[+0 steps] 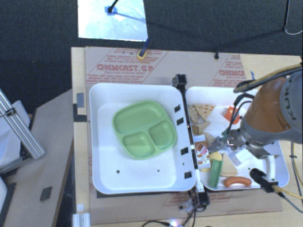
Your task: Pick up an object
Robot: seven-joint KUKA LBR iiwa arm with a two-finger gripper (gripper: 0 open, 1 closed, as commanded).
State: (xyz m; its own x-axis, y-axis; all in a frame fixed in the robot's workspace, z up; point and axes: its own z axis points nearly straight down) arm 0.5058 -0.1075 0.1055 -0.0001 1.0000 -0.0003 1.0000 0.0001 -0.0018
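Note:
The right bin [284, 176] holds several toy foods. Tan wedge slices [201, 111] lie at its far left, with an orange piece [230, 113] beside them. A small red and white carton [201, 153] lies along the left wall. A green cylinder [215, 172], a yellow piece [215, 156], a pale slab [230, 167] and a red sausage [236, 181] crowd the near end. My gripper [221, 143] hangs low over the middle of this bin, just above the yellow piece and beside the carton. The wrist hides what is under it.
The left bin [102, 174] holds a pale green divided plate [144, 129]. A black-clipped divider [185, 126] separates the two bins. The grey and orange arm [270, 115] covers the right bin's far right side.

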